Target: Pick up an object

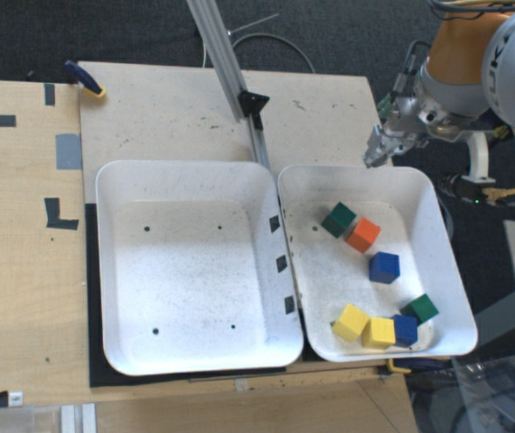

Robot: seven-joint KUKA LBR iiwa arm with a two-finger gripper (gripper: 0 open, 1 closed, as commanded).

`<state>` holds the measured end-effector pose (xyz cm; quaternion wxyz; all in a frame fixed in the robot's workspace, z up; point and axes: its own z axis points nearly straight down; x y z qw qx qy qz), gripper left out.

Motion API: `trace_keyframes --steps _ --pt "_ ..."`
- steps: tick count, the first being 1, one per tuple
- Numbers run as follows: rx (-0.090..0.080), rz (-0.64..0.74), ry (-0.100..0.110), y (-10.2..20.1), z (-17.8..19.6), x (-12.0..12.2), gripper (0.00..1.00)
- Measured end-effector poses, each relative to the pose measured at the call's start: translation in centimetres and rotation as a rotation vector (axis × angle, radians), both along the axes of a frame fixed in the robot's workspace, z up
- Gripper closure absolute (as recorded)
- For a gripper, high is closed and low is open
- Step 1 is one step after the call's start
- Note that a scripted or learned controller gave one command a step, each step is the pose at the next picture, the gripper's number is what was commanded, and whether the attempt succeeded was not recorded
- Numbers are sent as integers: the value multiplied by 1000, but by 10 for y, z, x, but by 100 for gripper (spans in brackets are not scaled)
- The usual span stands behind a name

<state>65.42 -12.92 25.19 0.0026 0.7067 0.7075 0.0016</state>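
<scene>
Blocks, small, judged light, stiff, smooth-faced: right bin [437,207]. Orange block [363,234], touching green block [338,219] at 10 o'clock, is best taken by flat sides. Jaws' state cannot be told; gripper [376,154] hangs over the 12 o'clock rim.

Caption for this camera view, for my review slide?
End effector poised above the far rim of the right bin, which holds seven coloured blocks; nothing grasped.

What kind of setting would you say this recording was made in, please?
Most likely a robotics lab bench: a grey and orange arm reaches over two white bins, one holding coloured blocks, on a taped plywood tabletop.
</scene>
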Motion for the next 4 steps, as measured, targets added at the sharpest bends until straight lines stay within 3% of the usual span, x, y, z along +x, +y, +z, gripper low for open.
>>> trace_keyframes --steps 1,4 --pt "1 0 3 1 31 1 100" --pt "3 6 10 173 -2 1 100"
